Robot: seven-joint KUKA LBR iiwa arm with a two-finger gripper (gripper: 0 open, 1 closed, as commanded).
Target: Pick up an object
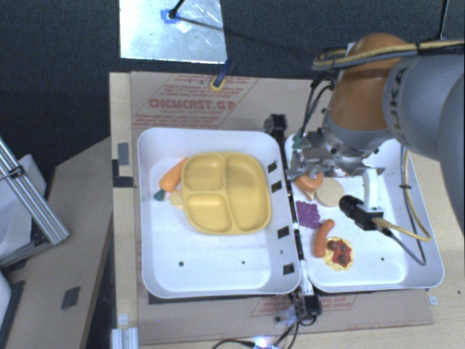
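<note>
- Here, the gripper (311,171) sits low over the upper left part of the right bin (421,267), close to the divider between the bins; the arm's bulk hides the fingers, so whether they stand apart or together I cannot tell.
- Directly under and touching the gripper's lower edge: an orange wedge (308,182), partly covered. Nothing is visibly between fingers, so no hold is claimed.
- Likeliest target, by my reading, is that orange wedge, as it lies nearest, straight below the tool. The pale round disc (329,193) lies just beside it on the image-right.
- Further toward the near edge of the bin: purple grape cluster (308,214), knobbly; then a sausage (322,238), smooth, orange-red, long axis running slantwise from upper right to lower left; then a flat pizza slice (338,253), yellow with red topping.
- A black cylinder (356,212) with a yellow cable hangs by the arm, over the bin's middle.
- Left bin (156,267): yellow divided tray (224,193), glossy moulded plastic, three compartments; a carrot (173,174) rests against its left rim, long axis slanted, green end lower left.
- All items look like light plastic play food: hard, slick, apt to slip from a narrow pinch.
</note>
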